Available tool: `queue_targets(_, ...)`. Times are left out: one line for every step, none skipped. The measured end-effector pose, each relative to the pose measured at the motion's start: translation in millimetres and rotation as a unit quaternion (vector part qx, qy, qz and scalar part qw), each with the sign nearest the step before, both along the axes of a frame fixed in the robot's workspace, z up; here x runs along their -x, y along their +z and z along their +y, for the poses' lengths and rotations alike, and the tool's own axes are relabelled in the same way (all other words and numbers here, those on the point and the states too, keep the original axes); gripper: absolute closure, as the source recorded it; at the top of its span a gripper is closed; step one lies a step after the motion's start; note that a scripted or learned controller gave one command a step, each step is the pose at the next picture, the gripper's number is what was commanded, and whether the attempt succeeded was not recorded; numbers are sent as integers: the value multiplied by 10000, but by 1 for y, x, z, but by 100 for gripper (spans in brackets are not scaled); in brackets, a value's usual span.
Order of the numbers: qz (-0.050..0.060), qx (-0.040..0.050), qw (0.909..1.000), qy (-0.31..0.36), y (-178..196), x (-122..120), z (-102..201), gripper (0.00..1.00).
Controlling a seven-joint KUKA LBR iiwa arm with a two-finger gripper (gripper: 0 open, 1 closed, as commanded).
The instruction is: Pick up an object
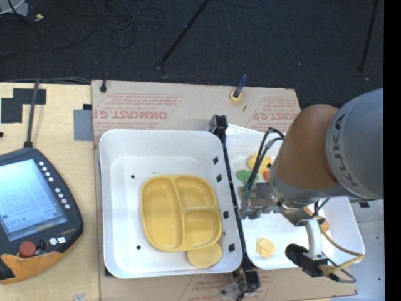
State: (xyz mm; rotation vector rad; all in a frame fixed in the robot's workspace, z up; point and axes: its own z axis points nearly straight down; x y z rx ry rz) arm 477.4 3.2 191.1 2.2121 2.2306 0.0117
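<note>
Two bins: yellow tray fills left, arm covers right; claw state untellable.

Two bins sit side by side on cardboard laid over the worktop. In the left bin a divided tray lies toward the right and near side, with a small disc tucked against its near edge. The right bin is largely covered by the arm, which reaches in from the right and hangs over its middle. A small lump lies at the right bin's near left, and a few small pieces lie farther back, by the arm. Left of the bins, a pendant rests on the worktop. A clip sits at the cardboard's far edge.
</note>
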Motion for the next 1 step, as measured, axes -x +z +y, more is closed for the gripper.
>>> queue_targets(-26,13,10000,-28,120,0,18,100)
